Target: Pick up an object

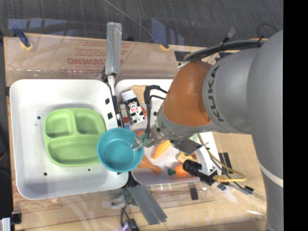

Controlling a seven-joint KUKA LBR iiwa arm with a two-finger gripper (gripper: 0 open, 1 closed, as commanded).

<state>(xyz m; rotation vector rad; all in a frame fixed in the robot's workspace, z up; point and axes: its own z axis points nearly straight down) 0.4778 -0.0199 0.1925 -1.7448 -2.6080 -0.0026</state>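
A teal blue bowl (118, 149) hangs tilted over the wall between the two bins, partly above the left bin (24, 129). My gripper (143, 142) reaches out from under the orange wrist band and is shut on the bowl's right rim. The grey arm covers most of the right bin (144, 179). A green divided plate (72, 136) lies flat in the left bin, just left of the bowl.
In the right bin I see orange carrot-like pieces (161, 149) (150, 166), a small white box with black and red print (135, 110) and a tan piece (138, 89) at the back. A grey bar (113, 47) stands behind the bins.
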